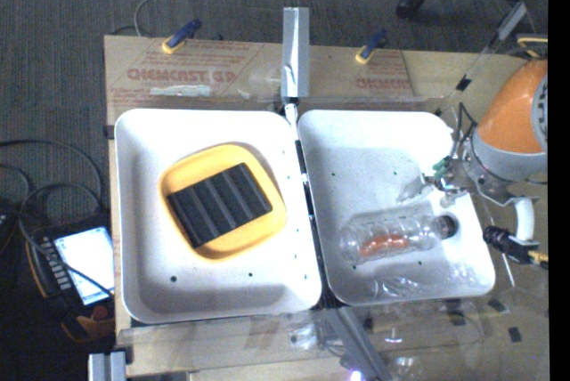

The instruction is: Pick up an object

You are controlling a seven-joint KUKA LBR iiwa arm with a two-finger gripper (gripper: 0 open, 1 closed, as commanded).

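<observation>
Your arm (517,125) comes in from the right, its orange band sitting over the right bin's far right corner, with the wrist bent down toward the bin's right wall. The gripper (443,179) hangs just inside that wall, above the bin floor; you cannot tell from this angle whether it is released or clenched, and nothing is visibly between its tips.

The left bin (142,281) carries a yellow tray with a black ribbed insert (223,201), lying tilted in the middle, with bare floor all round it, widest along the near and left sides.

In the right bin (356,148), a clear plastic bottle (396,237) lies on its side toward the near right, its dark cap end just below the gripper. The far left half of this bin's floor is open room.
</observation>
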